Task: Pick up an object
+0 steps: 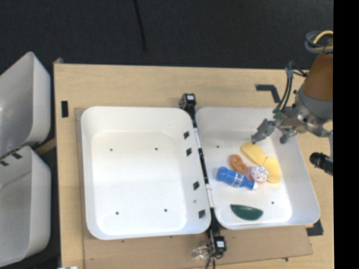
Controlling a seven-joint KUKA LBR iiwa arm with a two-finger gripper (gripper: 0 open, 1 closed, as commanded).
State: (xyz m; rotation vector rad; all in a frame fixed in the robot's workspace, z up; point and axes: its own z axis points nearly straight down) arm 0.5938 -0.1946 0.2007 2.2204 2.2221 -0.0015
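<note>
above right bin's [291,206] rim, splayed gripper [275,132]

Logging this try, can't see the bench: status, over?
Gripper open, above right bin, holding nothing. Nearest: yellow piece. Blue bottle and orange piece crowd close beside it.

Two white bins [140,116] sit on tan wood; yellow pieces [263,161], a blue tube [234,177], a dark green wedge [247,212].
</note>
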